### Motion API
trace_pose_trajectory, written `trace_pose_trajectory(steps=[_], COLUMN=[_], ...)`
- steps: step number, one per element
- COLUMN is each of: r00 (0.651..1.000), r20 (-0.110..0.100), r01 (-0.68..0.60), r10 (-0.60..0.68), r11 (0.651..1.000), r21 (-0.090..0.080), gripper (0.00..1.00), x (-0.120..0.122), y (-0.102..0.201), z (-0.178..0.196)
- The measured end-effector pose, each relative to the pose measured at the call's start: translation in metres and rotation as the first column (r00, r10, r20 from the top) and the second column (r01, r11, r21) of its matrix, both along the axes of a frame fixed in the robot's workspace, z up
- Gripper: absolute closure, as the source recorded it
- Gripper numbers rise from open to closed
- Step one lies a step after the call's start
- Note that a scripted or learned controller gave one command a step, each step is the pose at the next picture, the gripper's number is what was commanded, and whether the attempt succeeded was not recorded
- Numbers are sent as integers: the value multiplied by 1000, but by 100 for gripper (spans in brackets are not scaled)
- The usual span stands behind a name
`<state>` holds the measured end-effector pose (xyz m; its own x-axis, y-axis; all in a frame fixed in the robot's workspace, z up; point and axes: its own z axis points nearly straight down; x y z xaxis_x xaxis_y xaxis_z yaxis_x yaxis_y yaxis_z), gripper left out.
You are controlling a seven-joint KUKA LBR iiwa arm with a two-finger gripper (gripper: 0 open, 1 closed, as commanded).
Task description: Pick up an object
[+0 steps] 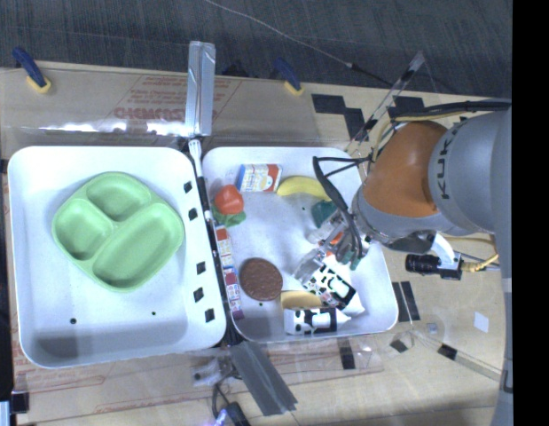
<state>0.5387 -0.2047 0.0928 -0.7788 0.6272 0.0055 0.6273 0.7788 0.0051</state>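
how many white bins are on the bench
2. The left bin holds a green divided plate; the right bin sits beside it, holding the small objects, with the hand reaching into it.

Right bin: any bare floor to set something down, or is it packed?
Right bin: bare floor mid-bin, bordered by tomato, banana, brown disc and gripper. The near right corner is crowded around the black-and-white carton. Left bin: open floor in front of the green divided plate.
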Motion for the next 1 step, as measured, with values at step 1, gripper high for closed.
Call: trace_pose_trajectory(steps=[1], r00=[999], r20=[2], r01=[44], r10=[-44], r11=[999], r21=[-7], gripper=[0], x=[-29], y=[20], z=[0])
